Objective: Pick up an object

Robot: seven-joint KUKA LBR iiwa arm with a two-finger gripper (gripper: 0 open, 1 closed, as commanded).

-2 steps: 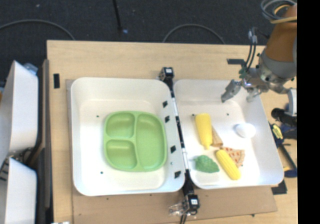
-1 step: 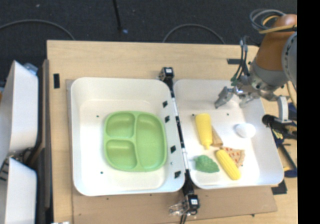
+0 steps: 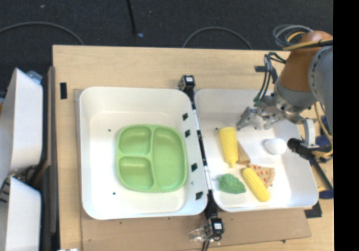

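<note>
The right bin (image 3: 291, 196) holds several toy foods. An upright yellow corn cob (image 3: 228, 144) lies near its left wall, and a second cob (image 3: 256, 184) lies tilted toward the front. A green leafy piece (image 3: 231, 184) sits beside that one, a pizza slice (image 3: 265, 172) just behind it, and a white egg (image 3: 275, 146) further right. My gripper (image 3: 255, 119) hangs over the bin's back half, up and right of the upright cob and apart from it. Its fingers stand open with nothing between them.
The left bin (image 3: 95, 132) carries a green divided plate (image 3: 151, 158). A ridge with black clips (image 3: 197, 149) separates the two bins. The grey arm with its orange band (image 3: 297, 70) and cables covers the right bin's back right corner.
</note>
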